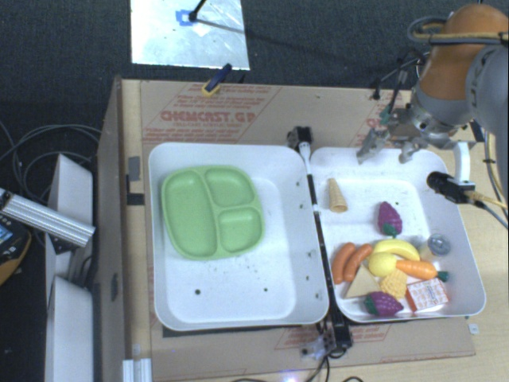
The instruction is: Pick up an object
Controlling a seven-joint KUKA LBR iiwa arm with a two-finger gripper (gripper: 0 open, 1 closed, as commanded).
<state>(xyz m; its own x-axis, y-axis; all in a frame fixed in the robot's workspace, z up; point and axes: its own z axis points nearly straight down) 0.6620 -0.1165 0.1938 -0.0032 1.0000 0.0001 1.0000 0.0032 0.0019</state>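
My gripper (386,150) hangs over the far rim of the right bin (465,249), its two fingers (367,147) spread open with nothing between them. Toy food lies in that bin below it. A tan cone (337,195) is nearest, just in front and to the left of the gripper. A purple eggplant (389,217) sits mid-bin. At the near end a pile holds a yellow banana (395,249), orange carrots (350,260), a cheese wedge (361,284), purple grapes (382,303) and a red-and-white box (428,294).
The left bin (238,293) holds a green divided plate (213,211). A black hinge strip (316,229) runs between the bins. A small grey object (438,243) lies by the right bin's right wall. A black cable part (447,185) sticks out beside the arm.
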